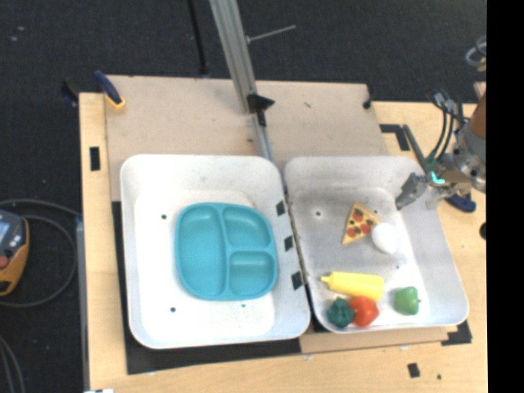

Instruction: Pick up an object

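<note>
Pizza slice (359, 224) beside white egg (386, 238), mid right bin (426, 244); open floor above; gripper (427, 185) at rim, fingers' state unclear.

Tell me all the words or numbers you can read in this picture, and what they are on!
None: no words, numbers or signs can be read here.
The blue plate, the pizza slice and the yellow toy carry no writing.
The orange device at the left edge is too blurred to read.

Turquoise divided plate (225, 250), white bins (147, 178), yellow corn (354, 284), red tomato (365, 310), green pepper (406, 300)
</note>
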`<control>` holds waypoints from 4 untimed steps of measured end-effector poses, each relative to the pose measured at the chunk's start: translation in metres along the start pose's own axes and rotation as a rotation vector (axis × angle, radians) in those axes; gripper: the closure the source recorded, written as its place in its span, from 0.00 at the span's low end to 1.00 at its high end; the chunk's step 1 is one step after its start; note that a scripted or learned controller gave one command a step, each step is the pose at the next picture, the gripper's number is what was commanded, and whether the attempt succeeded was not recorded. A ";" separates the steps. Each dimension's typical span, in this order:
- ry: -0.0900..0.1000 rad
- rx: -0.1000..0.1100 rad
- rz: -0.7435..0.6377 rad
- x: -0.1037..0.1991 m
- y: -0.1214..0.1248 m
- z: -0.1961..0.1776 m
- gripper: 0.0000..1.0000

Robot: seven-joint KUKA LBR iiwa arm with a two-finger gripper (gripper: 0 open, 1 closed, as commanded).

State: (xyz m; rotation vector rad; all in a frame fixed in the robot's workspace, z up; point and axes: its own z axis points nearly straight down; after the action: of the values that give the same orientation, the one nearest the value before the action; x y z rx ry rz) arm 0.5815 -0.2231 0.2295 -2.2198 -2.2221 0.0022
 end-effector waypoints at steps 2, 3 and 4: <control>0.000 0.002 0.000 0.004 -0.001 0.061 0.00; -0.001 -0.003 -0.001 0.005 0.007 0.119 0.00; -0.002 -0.010 -0.001 0.003 0.011 0.122 0.00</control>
State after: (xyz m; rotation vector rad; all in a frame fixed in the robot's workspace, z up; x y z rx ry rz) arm 0.5923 -0.2197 0.1077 -2.2243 -2.2292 -0.0069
